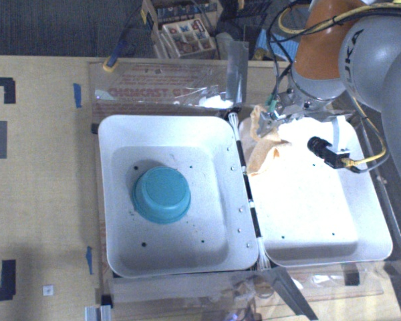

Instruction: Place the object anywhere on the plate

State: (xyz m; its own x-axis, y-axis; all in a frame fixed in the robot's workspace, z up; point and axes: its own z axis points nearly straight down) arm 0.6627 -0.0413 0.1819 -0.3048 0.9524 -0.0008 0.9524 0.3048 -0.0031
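Note:
A round blue plate (162,193) lies in the left bin (120,139), a little left of its middle. A tan, crumpled object (262,151) rests against the left wall of the right bin (321,233), near its far corner. My gripper (275,116) hangs from the grey arm with the orange band, right over the top end of the tan object and touching or nearly touching it. The wrist hides the contact between them.
A black cable plug with a yellow lead (327,152) hangs over the right bin beside the wrist. A clear plastic bag (160,93) lies behind the left bin. Boxes and clutter (184,22) stand beyond the bench.

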